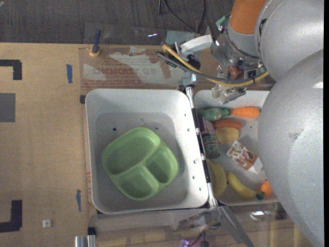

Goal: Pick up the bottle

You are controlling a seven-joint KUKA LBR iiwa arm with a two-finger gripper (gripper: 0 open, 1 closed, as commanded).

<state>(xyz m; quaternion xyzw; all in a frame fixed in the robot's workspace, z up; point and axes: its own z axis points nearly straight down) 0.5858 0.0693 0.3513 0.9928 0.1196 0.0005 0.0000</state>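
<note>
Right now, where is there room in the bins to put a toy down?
The left bin has bare floor along its top edge, above the green divided plate, and down its left wall. The right bin is crowded: bottle, carrot, bananas and a small carton lie close together.

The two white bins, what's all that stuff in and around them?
Left bin: one, white, left half of bench.
Divided plate: one, green, in the left bin.
Right bin: one, white, partly under the arm.
Bottle: one, green, lying at the right bin's top.
Carrot: one, orange, beside the bottle.
Bananas: two, yellow, right bin's lower part.
Small carton: one, white and orange, right bin's middle.
Tape strips: blue, on the bench.
Arm: one, grey, orange band.
Gripper: one, above the right bin's top edge.
</note>
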